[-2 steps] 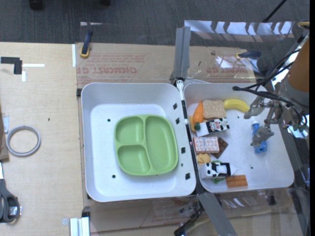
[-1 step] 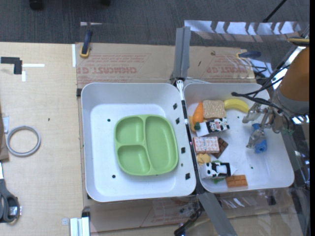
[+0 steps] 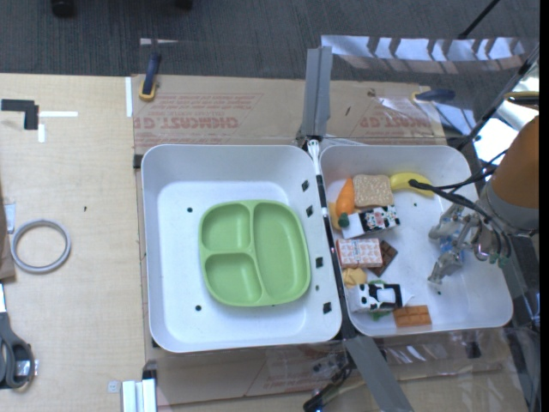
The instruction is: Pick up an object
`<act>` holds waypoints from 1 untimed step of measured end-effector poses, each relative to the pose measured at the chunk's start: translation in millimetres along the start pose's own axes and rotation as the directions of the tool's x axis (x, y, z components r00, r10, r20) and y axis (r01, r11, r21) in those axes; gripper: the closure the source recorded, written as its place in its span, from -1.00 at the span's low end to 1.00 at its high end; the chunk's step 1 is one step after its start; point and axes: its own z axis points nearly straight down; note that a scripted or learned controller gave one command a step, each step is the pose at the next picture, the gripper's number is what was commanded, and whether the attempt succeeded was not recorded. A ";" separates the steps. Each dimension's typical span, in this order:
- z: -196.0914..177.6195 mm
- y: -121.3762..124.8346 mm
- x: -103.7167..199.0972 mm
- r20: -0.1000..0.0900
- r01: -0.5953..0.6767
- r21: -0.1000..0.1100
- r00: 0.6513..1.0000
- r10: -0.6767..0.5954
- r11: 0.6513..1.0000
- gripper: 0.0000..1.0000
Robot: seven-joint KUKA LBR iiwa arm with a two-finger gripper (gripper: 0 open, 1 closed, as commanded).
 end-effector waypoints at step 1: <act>-0.9 98.6 -38.8 0.004 -0.122 0.000 0.993 0.122 0.993 -1.00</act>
